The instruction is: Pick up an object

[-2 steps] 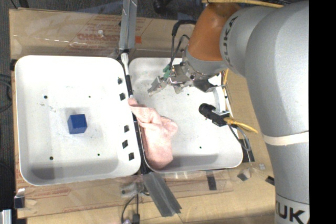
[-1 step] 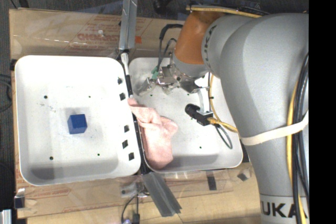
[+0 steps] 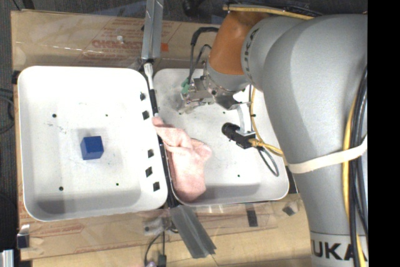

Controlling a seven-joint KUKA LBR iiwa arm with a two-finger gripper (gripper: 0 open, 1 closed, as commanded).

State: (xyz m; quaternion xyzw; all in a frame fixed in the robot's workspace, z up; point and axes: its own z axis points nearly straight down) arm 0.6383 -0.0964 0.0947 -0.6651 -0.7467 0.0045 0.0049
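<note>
I have the gripper [image 3: 190, 99] low in the right bin [image 3: 250, 187], above the pink cloth [image 3: 187, 162] draped against the divider. Whether its fingers are open, I cannot tell. A blue cube [image 3: 92, 147] sits in the left bin [image 3: 37, 81].

A blue cube [image 3: 92, 147] and a pale pink cloth [image 3: 186, 162] lie in white bins [image 3: 37, 90].

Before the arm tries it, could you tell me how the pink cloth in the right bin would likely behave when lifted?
The pink cloth lies crumpled in soft folds, so it is probably floppy and would drape. It looks light. It touches the divider wall, which may hinder a grasp.
</note>
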